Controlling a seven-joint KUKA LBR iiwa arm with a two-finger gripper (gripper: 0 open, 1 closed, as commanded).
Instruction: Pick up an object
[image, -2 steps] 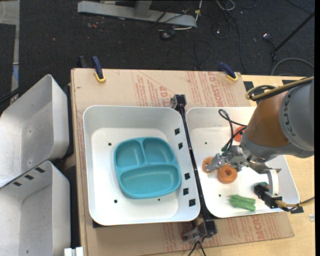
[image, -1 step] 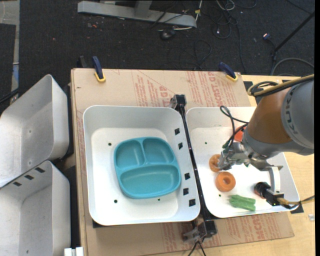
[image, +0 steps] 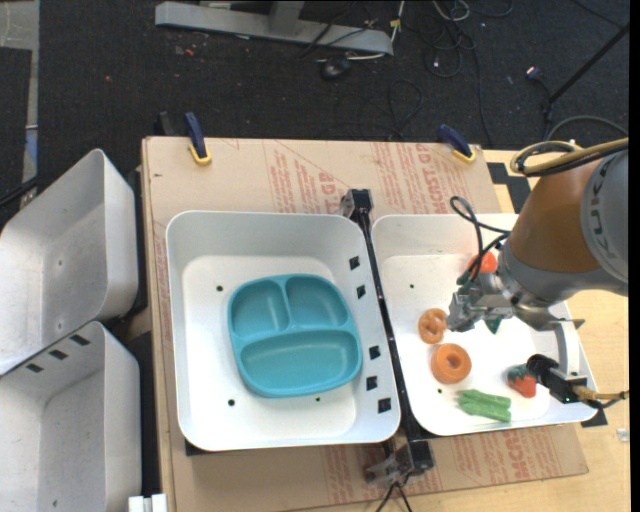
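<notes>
One arm (image: 565, 235) bent over right bin (image: 430, 235)

2 bins sit side by side on the surface (image: 300, 165). The left bin (image: 190, 330) holds 1 divided tray (image: 295, 335) near its middle. In the right bin (image: 420, 235), 2 ring-shaped pieces lie close together, one (image: 433, 325) behind the other (image: 451, 363). A long piece (image: 485, 404) lies at the front. The end effector (image: 470, 312) sits just right of the rear ring.
</notes>
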